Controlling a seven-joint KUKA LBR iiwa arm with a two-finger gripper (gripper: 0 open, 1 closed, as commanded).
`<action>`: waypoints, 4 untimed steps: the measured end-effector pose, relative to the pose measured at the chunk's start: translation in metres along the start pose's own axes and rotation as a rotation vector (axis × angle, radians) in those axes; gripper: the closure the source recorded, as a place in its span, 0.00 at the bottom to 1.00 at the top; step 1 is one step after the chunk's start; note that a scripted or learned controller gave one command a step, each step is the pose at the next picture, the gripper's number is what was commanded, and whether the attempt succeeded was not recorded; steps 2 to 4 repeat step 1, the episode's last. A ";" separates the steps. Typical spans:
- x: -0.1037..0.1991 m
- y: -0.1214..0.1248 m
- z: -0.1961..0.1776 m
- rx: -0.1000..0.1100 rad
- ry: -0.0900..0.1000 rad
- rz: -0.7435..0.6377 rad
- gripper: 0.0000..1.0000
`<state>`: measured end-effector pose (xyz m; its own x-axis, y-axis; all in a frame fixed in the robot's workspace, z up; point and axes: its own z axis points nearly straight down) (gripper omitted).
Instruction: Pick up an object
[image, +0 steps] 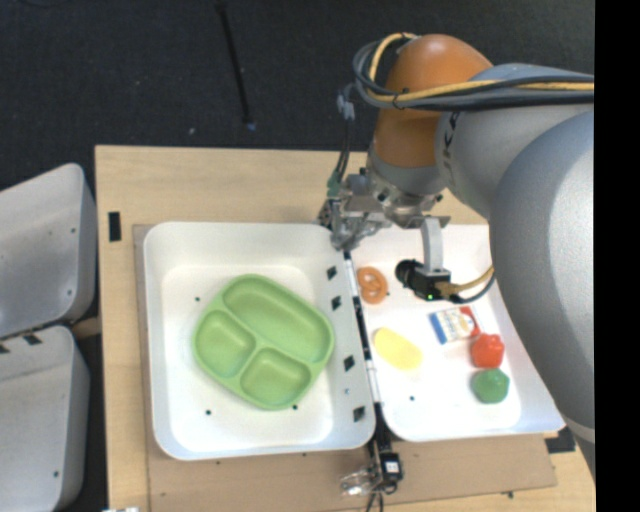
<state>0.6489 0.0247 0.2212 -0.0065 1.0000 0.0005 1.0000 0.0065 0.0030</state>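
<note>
Cataloguing the bench as we find it, item by item.

Left shallow white plastic bin (180, 420): one light green moulded plastic tray with three compartments (262, 342), lying flat near the bin's middle, slightly skewed.

Right shallow white plastic bin (450, 415): an orange pretzel-shaped toy (371, 284) close to the divider between the bins; a soft yellow oval piece (397, 350) below it; a small white, blue and red printed packet (452, 324); a red blocky toy (487, 351) just beside the packet; a round green toy (490, 386) just below the red one. Any of these could serve as the object to pick.

Grey arm with orange band, two-finger gripper (345, 228): hanging over the far end of the divider, above the rear corners where the bins meet. We cannot tell its state from this slant, and we see nothing in it.

Risks, as we judge them:
- Descending here would meet the bin rims, not an item.
- The pretzel lies near the divider wall; one side of the tool may land on the rim.
- Red and green toys sit close together; a grasp may nudge the neighbour or catch both.
- The round green toy may roll away.
</note>
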 end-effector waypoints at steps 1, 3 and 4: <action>0.045 0.017 -0.009 0.000 0.001 0.000 1.00; 0.045 0.017 -0.009 0.000 0.001 0.000 1.00; 0.045 0.017 -0.009 0.000 0.001 0.000 1.00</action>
